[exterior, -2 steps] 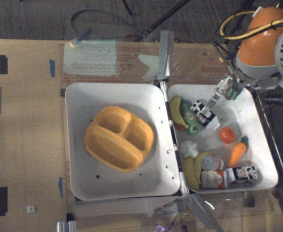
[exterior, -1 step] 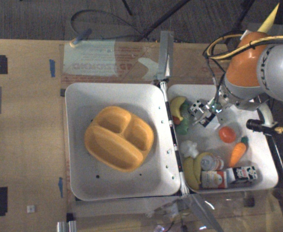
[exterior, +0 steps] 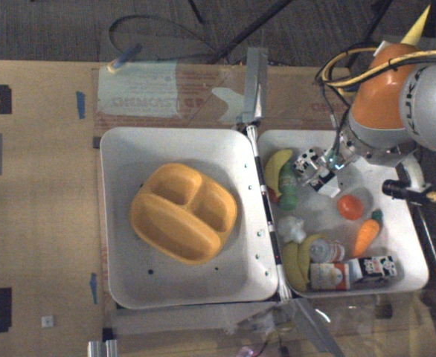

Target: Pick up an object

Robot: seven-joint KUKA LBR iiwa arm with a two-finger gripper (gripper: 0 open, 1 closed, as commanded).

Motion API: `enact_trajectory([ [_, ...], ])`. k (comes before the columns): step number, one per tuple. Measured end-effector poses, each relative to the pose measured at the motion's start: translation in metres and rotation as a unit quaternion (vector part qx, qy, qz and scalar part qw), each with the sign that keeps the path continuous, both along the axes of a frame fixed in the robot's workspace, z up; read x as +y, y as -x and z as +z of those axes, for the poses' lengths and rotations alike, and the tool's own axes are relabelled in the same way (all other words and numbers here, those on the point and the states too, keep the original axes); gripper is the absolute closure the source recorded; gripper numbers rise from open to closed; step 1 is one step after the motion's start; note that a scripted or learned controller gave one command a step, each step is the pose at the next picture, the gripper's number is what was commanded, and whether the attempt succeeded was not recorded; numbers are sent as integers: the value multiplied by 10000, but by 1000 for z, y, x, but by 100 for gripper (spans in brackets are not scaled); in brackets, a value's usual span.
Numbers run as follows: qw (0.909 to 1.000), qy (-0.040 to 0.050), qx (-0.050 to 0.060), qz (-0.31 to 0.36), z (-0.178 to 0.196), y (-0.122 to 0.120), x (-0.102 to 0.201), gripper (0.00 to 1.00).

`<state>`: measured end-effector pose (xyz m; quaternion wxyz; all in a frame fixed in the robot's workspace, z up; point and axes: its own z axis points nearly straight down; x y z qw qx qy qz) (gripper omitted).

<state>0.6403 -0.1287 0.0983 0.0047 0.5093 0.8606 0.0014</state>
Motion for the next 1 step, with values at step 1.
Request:
enact_trajectory([
  [1, 9968, -10, 14, -797, 106, -28, 24, 100],
])
